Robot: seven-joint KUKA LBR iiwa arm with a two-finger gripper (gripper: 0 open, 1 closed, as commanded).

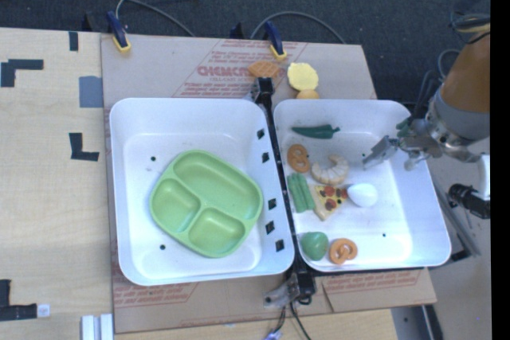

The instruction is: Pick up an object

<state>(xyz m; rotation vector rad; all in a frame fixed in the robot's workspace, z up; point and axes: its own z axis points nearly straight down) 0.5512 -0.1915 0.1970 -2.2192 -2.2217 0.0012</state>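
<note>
Low in the right bin (414,239) lies a pretzel (343,250); my gripper (390,147) hovers higher, above the white egg (362,193), fingers spread, grasping nothing.

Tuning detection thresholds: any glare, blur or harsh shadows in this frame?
Camera view: light is even and diffuse, shadows soft; white bins look bright, near washed out; whole frame is slightly soft, the small toy food lacks fine detail; gripper looks a bit blurred.

Grey arm (466,103) with an orange band above a metal wrist; its gripper (381,153) is dull grey.
</note>
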